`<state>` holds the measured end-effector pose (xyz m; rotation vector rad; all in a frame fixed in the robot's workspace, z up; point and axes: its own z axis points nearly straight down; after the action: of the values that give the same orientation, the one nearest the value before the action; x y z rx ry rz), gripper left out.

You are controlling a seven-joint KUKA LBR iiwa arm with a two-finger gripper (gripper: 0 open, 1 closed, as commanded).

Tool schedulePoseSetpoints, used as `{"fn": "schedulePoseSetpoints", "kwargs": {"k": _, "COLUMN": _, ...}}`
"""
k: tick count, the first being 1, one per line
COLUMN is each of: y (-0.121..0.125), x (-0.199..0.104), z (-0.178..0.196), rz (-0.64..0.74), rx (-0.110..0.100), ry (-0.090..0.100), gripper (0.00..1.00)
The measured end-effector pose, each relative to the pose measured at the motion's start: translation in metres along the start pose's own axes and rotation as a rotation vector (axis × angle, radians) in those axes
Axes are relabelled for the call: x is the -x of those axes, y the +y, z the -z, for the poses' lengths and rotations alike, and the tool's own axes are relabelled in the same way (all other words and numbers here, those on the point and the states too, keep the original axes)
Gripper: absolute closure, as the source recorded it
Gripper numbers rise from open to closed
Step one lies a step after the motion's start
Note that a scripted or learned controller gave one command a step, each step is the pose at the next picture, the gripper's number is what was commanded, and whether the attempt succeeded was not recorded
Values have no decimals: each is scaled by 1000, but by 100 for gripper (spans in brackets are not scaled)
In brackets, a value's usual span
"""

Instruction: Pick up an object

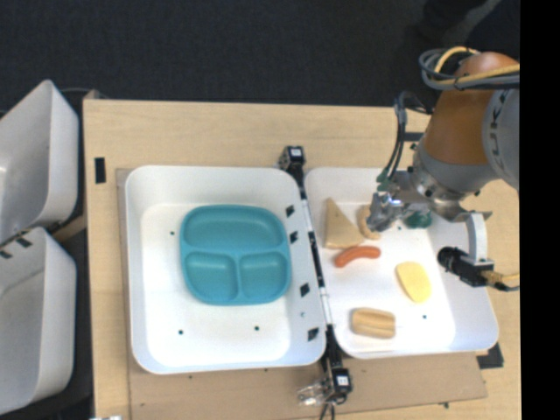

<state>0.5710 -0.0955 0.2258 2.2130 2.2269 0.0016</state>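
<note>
In the camera view, the grey two-finger gripper (pixel 382 213) is down in the far part of the right white bin (pixel 455 322), and I cannot tell its state from this angle. It sits over a small tan rounded piece (pixel 367 221), which lies just right of the beige wedge-shaped toy slice (pixel 339 224) and far of the orange-red toy sausage (pixel 357 255). A small teal object (pixel 418 220) peeks out just right of the gripper.

Nearer in the same bin lie a yellow oval toy piece (pixel 414 281) and a tan bread-roll-shaped toy (pixel 373 323), both well apart from the others.

These look like light, stiff play foods with smooth skins, so likely slippery. The tan piece is crowded by the wedge; a hold across its short width seems safest.

The left white bin (pixel 157 322) holds a teal plastic plate with three compartments (pixel 234 254), lying flat in its middle.
</note>
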Motion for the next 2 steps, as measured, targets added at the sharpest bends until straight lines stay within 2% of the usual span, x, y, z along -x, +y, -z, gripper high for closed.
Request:
{"fn": "schedulePoseSetpoints", "kwargs": {"k": 1, "y": 16, "x": -45, "z": -4, "rz": 0, "rx": -1, "ry": 1, "gripper": 100}}
{"fn": "schedulePoseSetpoints", "kwargs": {"k": 2, "y": 36, "x": -90, "z": 11, "rz": 1, "rx": 1, "ry": 2, "gripper": 100}}
